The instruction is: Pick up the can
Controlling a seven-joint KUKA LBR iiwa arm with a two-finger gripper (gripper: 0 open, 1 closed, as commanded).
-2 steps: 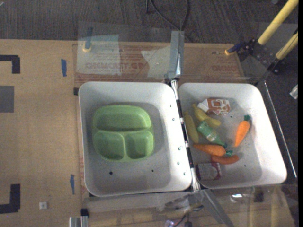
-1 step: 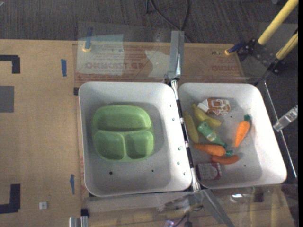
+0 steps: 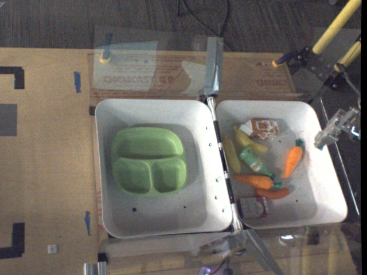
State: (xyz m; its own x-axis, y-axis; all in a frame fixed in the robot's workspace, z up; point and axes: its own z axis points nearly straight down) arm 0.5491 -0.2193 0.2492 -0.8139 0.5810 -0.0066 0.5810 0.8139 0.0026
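The can (image 3: 253, 207) is dark red with a pale end and lies on its side in the near-left corner of the right bin (image 3: 327, 199). My gripper (image 3: 334, 129) hangs over the right bin's right rim, well to the right of the can and farther back. Nothing shows in its grasp.
In the right bin, two orange carrots (image 3: 256, 181) (image 3: 293, 159), a red pepper (image 3: 274, 193), a green bottle (image 3: 254, 161), yellow bananas (image 3: 231, 153) and a small carton (image 3: 264, 128) lie behind the can. The left bin (image 3: 109, 153) holds a green divided plate (image 3: 150, 160).
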